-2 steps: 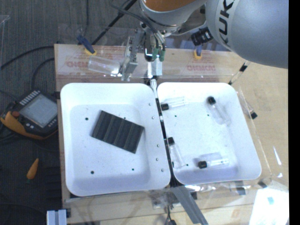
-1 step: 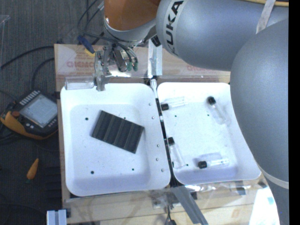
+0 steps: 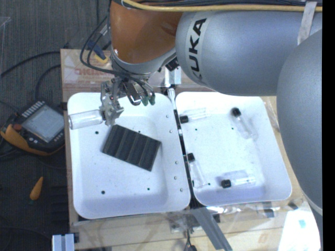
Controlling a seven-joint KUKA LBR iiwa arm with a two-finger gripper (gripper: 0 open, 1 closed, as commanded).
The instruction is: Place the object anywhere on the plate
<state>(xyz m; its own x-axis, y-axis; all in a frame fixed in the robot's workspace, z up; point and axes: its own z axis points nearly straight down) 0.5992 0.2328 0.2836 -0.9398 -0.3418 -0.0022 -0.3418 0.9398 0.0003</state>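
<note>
- The grey KUKA arm [image 3: 246, 41] with its orange band [image 3: 141, 20] reaches in from the right and covers the top of the view above the left bin.
- The wooden bench [image 3: 67, 140] carries the two white bins; its edge shows along the outer side of the left bin.
- The left bin [image 3: 125, 192] holds the dark plate; this bin is the landmark for what follows.
- The right bin [image 3: 261, 156] touches the left bin along their shared rim and holds several clear vials with black caps [image 3: 236, 180], scattered well apart.
- The dark ribbed plate [image 3: 131, 147] lies flat and askew near the middle of the left bin.
- A pendant with a screen [image 3: 37, 125] lies on the floor, outside the left bin's outer side.
- The hand [image 3: 111, 109] hangs over the far part of the left bin; whether its fingers are apart or closed I cannot tell.
- A clear vial [image 3: 84, 120] lies on its side across the far outer rim of the left bin, just beside the hand and apart from the plate.
</note>
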